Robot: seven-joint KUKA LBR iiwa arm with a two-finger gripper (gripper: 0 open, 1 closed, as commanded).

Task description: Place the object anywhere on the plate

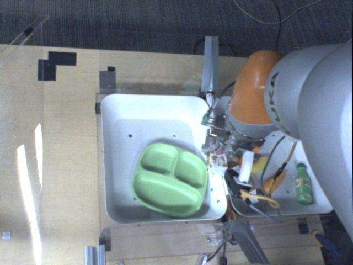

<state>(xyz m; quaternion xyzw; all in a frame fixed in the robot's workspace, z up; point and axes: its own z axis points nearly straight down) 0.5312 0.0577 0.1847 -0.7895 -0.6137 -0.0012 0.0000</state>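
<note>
1. Nearest the camera's bottom edge, the right bin (322, 206) holds a jumble of small things: a green bottle (303, 184) near its right side, something yellow (259, 163) and other thin pieces I cannot name.
2. The gripper (220, 148) hangs low over the left edge of that jumble, just beside the wall shared by the two bins. It is too cluttered there to tell whether it is open, closed, or holding anything.
3. Left of it, in the left bin (118, 148), lies the green plate (171, 179), divided into three compartments and sitting toward the bin's near right corner. Nothing rests on it.
4. Above, the grey arm (314, 98) with its orange band (256, 90) reaches in from the right.
5. My judgement: this is the picking step, with the object among the right bin's things. Next calls for a firm grip, a lift clear of the wall, then a short carry left over the plate.
</note>
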